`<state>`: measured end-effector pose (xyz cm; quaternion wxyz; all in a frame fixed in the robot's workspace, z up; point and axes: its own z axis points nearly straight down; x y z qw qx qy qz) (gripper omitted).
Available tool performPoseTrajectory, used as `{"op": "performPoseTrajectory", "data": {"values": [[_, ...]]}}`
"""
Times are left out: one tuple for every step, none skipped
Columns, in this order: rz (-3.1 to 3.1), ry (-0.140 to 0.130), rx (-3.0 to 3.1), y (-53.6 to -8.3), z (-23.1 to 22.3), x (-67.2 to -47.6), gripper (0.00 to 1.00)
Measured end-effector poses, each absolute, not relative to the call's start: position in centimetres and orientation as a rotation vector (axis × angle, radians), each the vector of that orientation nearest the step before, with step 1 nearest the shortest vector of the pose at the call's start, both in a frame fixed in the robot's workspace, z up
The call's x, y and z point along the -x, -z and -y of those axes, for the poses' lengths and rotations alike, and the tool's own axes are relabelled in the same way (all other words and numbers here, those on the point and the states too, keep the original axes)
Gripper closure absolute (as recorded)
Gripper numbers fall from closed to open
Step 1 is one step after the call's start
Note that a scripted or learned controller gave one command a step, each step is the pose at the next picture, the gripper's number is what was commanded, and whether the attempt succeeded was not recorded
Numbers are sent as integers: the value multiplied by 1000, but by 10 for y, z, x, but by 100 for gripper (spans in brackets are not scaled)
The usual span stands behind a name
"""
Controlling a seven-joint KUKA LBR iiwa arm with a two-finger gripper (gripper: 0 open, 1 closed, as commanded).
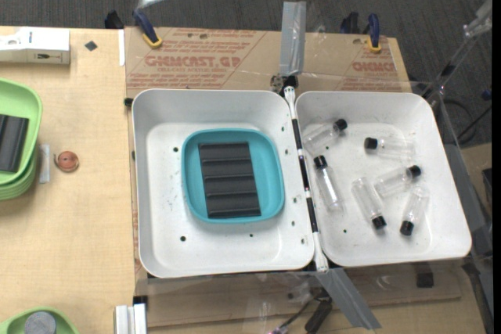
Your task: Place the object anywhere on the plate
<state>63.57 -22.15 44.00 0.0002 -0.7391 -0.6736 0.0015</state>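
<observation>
Floor: dark grey carpet lies behind and to the right of the bench.
Bench [70, 246]: light wood top; a cardboard sheet [258, 59] printed in red lies under both bins, held by blue-and-yellow clamps [146, 29] at its far edge.
Left bin [156, 246]: white, shallow; holds the plate, roughly centred.
Plate [270, 168]: teal, square with rounded corners; a black ridged tray [228, 179] rests on it and covers most of its floor.
Right bin [438, 231]: white, touching the left bin along a central seam; holds the vials.
Vials [325, 180]: about seven clear tubes with black caps, all lying on their sides, scattered across the right bin. One lies near the seam, one [327, 131] at the far left corner, one [387, 143] toward the far side, the rest [391, 199] grouped in the near right part. None touches the plate.
Pincer: state cannot be told from this view.
Left edge: a green dish [23, 168] with a dark insert, a small round brown item [67, 161], and a white box [35, 47] at the far side.
Near left corner: a green lid-like item [35, 322], partly cut off.
</observation>
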Motion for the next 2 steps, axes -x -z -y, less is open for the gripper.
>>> {"op": "performPoseTrajectory", "data": {"values": [[2116,-5,2322,-440,221,-636,0],[2116,-5,2322,-440,221,-636,0]]}}
